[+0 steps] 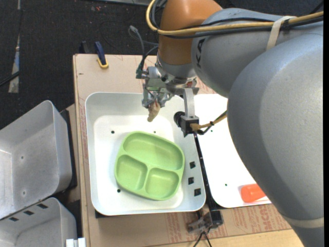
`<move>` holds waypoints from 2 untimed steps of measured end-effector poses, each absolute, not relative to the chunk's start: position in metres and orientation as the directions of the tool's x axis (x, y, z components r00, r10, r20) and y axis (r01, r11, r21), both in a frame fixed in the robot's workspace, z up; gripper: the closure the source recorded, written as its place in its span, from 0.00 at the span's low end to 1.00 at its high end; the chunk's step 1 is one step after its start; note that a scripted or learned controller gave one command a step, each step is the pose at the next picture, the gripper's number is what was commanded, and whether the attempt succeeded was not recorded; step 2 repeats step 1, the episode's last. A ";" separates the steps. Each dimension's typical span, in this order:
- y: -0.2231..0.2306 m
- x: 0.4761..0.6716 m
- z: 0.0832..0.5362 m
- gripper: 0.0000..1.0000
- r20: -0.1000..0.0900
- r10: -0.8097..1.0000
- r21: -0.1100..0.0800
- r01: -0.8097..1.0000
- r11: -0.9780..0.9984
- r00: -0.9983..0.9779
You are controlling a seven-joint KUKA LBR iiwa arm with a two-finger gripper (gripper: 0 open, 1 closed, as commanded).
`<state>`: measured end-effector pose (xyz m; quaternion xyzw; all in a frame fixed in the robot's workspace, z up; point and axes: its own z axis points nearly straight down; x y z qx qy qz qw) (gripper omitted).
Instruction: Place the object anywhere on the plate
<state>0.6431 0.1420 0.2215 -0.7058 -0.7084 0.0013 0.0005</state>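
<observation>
Far left: a spare white bin point(31, 153) sits off the tabletop, tilted, with a second one partly visible below it.

Tabletop point(82, 138), tan, bare strip along its left side. A blue-and-yellow clamp point(101, 54) grips its far edge.

Left bin point(97, 153), white and shallow. A green plate point(149, 165) with three compartments lies flat in its near half, slightly turned. Nothing rests in any compartment.

Above the bin's far end, the gripper point(153, 112) hangs from the arm's wrist, pointing down. A small tan object point(152, 113), slender and pale, is pinched between the fingers, its lower tip poking out below. It is held in the air over bare bin floor, just beyond the plate's far rim, not over the plate.

Orange band point(185, 14) sits above the wrist; yellow cable loops around it.

Right bin point(226, 153), mostly covered by the grey arm. A small orange object point(252, 192) lies at its near end, beside the arm's edge.
</observation>
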 end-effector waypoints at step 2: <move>0.141 0.643 0.223 0.00 -0.001 1.000 -0.001 1.000 0.003 -0.003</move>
